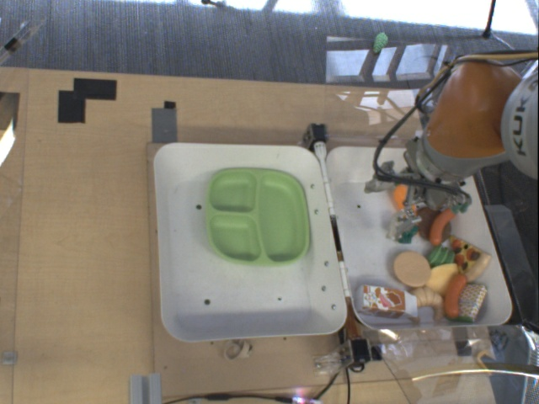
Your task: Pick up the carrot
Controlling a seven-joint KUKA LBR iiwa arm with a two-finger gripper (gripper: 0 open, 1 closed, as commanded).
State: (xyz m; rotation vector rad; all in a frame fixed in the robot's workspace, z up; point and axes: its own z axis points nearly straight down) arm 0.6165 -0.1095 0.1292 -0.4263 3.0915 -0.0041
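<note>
- Camera view looked down at a slant on a tan worktop (pixel 84 251) carrying two shallow white bins side by side.
- Left bin (pixel 181 301) held a green divided plate (pixel 255 215), lying flat near its middle.
- Right bin (pixel 358 217) held a cluster of toy food along its right and lower portions.
- Arm (pixel 472 112), grey with an orange band, reached in from the right and stood over the upper part of the right bin.
- Gripper (pixel 413 213) hung low among the upper items of the cluster; whether it was wide, narrow or holding anything could not be told from this angle.
- Carrot (pixel 400 197), an orange piece, lay in the right bin just beside the gripper, on its left, partly hidden by the gripper body.
- Sausage (pixel 440 225) lay just right of the gripper.
- Tan round disc (pixel 412 268) sat below the gripper, near the bin's middle.
- Red-and-white carton (pixel 387 300) lay on its side at the bin's lower edge.
- Remaining pieces at the lower right were too crowded to identify reliably.
</note>
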